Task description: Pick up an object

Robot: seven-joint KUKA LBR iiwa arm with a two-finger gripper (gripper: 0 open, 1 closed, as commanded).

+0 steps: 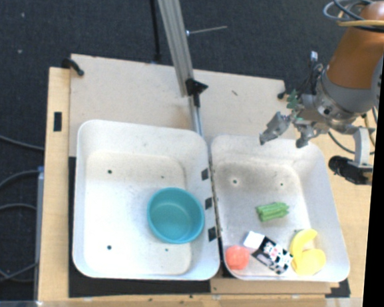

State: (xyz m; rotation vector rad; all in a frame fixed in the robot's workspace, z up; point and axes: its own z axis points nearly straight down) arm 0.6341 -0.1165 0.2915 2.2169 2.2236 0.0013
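Observation:
My gripper [286,135] hangs over the far rim of the right bin [315,160], fingers spread open with nothing between them. Well below it in that bin lie a green block [272,210], a yellow toy [306,252], an orange ball [237,257] and a small black-and-white patterned item [268,251] with a white tag. A teal bowl [175,214] sits in the left bin [103,175].
A slanted aluminium post [180,55] rises from the seam between the two bins at the back. The bench edge and dark floor with cables lie to the left.

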